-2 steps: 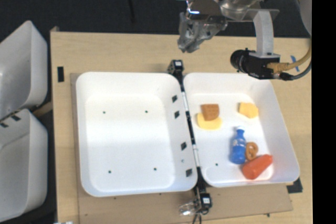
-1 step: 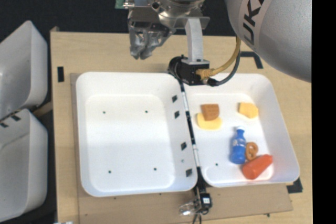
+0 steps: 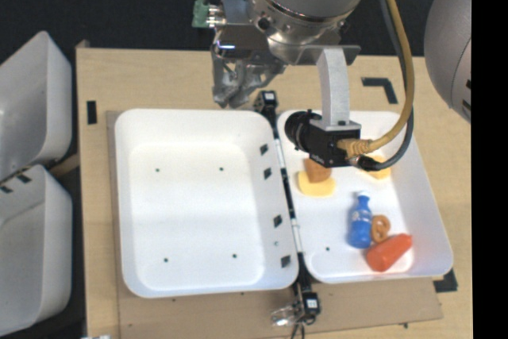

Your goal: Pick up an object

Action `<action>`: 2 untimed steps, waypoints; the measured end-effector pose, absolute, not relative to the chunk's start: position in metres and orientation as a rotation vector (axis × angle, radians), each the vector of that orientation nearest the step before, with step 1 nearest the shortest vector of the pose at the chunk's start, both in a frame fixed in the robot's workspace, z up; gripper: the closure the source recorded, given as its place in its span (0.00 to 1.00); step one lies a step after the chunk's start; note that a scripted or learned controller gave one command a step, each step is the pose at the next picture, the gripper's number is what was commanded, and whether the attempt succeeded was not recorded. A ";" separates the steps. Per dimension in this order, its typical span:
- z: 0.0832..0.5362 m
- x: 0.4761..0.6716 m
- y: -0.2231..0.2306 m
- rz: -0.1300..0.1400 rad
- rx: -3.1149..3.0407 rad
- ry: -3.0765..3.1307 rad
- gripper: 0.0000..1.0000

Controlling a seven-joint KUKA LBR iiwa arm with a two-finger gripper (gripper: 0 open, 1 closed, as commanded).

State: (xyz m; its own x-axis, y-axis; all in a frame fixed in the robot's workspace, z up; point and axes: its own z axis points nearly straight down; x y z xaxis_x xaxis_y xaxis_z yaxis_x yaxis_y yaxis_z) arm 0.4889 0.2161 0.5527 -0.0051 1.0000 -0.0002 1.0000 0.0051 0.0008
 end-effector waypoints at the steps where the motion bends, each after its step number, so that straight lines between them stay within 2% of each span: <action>1: 0.548 0.526 0.221 -0.008 2.222 2.219 1.00; 2: 0.337 0.536 0.220 -0.037 2.229 2.225 1.00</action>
State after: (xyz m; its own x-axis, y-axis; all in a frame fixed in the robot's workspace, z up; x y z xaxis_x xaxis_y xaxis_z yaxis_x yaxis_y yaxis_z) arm 0.5358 0.2197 0.3370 0.0016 0.9999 -0.0112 0.9998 -0.0019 -0.0219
